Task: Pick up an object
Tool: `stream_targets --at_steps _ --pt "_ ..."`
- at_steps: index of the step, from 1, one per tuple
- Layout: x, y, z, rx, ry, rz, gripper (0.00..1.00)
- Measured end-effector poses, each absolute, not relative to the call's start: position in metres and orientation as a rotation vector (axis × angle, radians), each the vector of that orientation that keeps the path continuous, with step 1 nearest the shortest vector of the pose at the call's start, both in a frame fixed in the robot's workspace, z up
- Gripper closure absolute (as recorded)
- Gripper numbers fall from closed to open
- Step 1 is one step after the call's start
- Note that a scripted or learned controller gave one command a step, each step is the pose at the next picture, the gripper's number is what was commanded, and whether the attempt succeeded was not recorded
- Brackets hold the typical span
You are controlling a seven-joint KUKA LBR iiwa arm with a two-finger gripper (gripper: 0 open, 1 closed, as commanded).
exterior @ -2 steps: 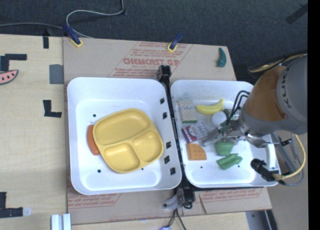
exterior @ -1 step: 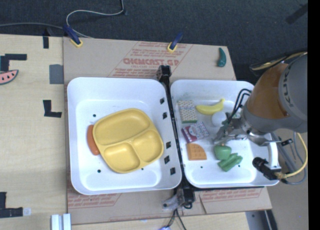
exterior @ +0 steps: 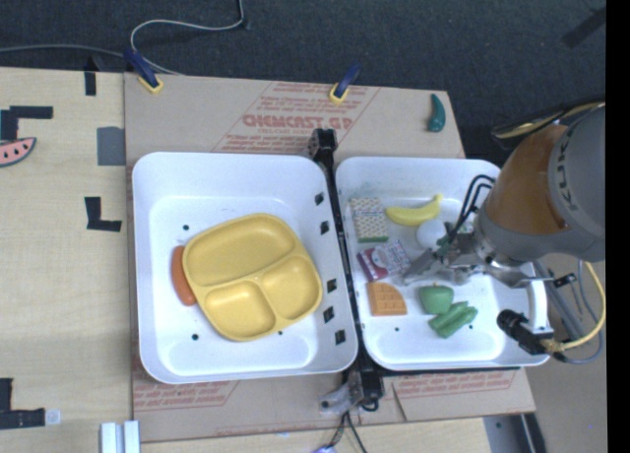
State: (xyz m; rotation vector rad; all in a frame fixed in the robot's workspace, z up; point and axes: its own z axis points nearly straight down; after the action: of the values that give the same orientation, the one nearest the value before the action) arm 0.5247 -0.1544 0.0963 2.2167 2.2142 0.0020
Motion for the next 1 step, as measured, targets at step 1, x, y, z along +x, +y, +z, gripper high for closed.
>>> stream_targets --at_steps 1 --pt "0.509 -0.1249 0.0865 2.217 2.216 0.003 0.0"
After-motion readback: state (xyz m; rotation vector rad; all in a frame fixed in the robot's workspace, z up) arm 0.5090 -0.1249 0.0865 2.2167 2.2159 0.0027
